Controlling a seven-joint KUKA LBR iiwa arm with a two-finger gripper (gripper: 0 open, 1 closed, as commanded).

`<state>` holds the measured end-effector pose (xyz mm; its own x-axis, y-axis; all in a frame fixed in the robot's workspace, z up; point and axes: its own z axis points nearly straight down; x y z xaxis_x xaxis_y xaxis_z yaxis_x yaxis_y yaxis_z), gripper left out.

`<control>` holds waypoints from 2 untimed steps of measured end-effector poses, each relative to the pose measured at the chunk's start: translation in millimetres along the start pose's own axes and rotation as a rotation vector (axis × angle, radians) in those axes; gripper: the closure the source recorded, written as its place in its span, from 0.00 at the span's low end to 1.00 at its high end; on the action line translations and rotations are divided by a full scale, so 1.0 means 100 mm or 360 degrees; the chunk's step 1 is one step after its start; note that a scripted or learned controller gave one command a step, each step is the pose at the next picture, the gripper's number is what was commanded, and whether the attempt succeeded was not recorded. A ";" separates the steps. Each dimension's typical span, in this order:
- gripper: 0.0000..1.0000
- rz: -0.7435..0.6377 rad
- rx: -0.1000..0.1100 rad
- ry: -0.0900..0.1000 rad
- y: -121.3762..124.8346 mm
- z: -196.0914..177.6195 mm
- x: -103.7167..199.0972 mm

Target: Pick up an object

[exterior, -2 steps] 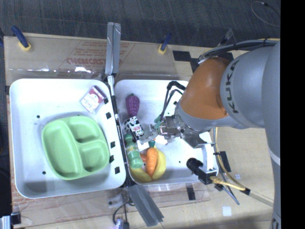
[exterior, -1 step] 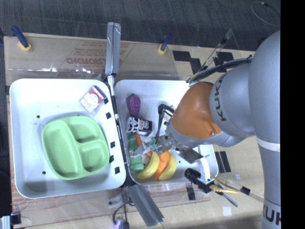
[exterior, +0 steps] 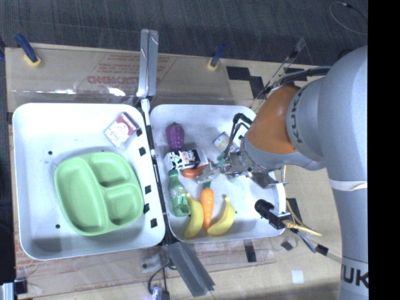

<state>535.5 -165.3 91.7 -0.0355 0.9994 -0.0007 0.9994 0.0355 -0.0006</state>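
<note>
The right bin (exterior: pixel 206 114) holds a purple bunch of grapes (exterior: pixel 175 135), a black-and-white milk carton (exterior: pixel 182 159), a small red-orange piece (exterior: pixel 192 172), a green bottle (exterior: pixel 178 194), an orange carrot (exterior: pixel 207 200) and two bananas (exterior: pixel 195 217) (exterior: pixel 222 217). My gripper (exterior: pixel 217 166) reaches in from the right, low in the middle of this bin. It sits just right of the carton and the red-orange piece, and above the carrot. The wrist and its orange band (exterior: pixel 275 127) hide the bin's right side.
In the left bin (exterior: pixel 37 124) a green divided plate (exterior: pixel 100 191) lies next to a small pink-and-white packet (exterior: pixel 120 130) at the upper right. A metal divider (exterior: pixel 147 61) stands between the bins. Blue clamps (exterior: pixel 28 50) (exterior: pixel 217 56) sit on the back edge.
</note>
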 end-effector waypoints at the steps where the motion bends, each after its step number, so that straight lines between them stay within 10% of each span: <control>1: 0.00 0.0119 0.0008 0.0004 -0.37 0.02 0.09; 2: 1.00 0.0112 0.0006 0.0003 -0.36 -0.08 0.09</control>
<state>499.1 -157.9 100.0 0.0348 0.9994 0.0012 0.9994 -0.0348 -0.0046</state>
